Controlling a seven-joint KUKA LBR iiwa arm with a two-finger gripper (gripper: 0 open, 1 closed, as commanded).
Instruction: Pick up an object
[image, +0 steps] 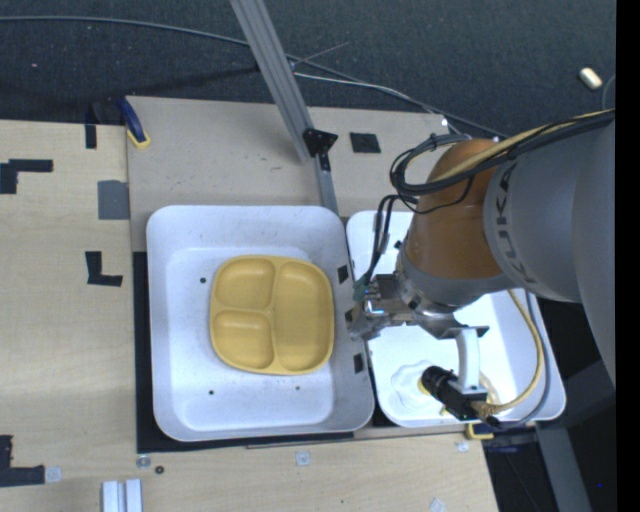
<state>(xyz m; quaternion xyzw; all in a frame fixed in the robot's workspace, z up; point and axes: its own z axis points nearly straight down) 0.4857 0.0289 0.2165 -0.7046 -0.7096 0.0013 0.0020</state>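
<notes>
On my feed the counter (60, 300) is a pale wood-look board with black tape marks (100, 268) stuck here and there, plus a blue clamp (135, 122) at its far-left corner. Past it the floor (150, 50) looks like dark speckled carpet with thin cables (380, 85) trailing across. A grey metal strut (275, 70) slants down onto the counter's back edge.

The grey arm (560, 200) reaches in from the right edge of the frame, turns steeply downward at its orange band (450, 230) in the centre right, and ends in a wrist (430, 312) with the gripper (378, 305) showing at its left side.
</notes>
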